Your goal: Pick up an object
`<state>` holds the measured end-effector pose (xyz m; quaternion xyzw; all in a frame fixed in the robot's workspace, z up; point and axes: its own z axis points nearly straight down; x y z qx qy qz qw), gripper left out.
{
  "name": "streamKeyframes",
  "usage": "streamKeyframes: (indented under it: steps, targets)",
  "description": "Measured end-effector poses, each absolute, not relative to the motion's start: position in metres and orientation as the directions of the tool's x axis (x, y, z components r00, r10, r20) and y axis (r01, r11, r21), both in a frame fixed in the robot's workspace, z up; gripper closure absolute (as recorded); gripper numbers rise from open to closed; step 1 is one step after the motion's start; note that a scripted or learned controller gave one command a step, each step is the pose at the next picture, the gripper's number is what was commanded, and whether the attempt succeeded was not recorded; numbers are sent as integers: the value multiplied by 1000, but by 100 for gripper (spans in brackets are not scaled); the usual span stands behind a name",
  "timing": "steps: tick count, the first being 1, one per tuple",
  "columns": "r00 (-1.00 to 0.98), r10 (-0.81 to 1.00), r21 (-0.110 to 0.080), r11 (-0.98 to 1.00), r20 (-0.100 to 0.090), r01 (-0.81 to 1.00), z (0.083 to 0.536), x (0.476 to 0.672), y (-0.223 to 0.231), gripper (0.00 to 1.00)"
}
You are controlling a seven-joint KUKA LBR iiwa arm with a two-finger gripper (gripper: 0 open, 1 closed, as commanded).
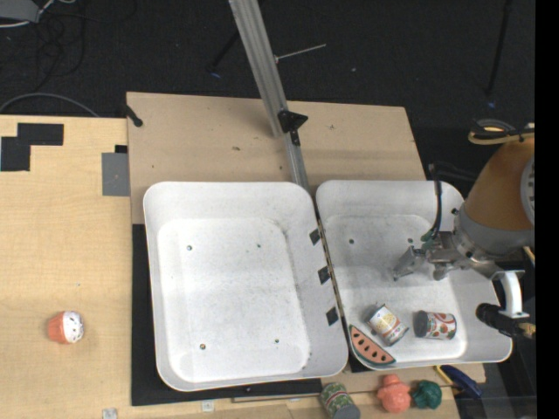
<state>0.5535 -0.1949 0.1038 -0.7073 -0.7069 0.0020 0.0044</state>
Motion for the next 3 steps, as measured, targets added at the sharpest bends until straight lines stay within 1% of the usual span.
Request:
streamKeyframes:
  steps: [1,2,3]
  targets:
    - [5,1000,-4,-5,1,1000,117,555,-197,100]
    - [-1,1000,2,1,0,1000,174,550,-189,100]
    - [-1,1000,2,1,-1,1000,212,551,-190,100]
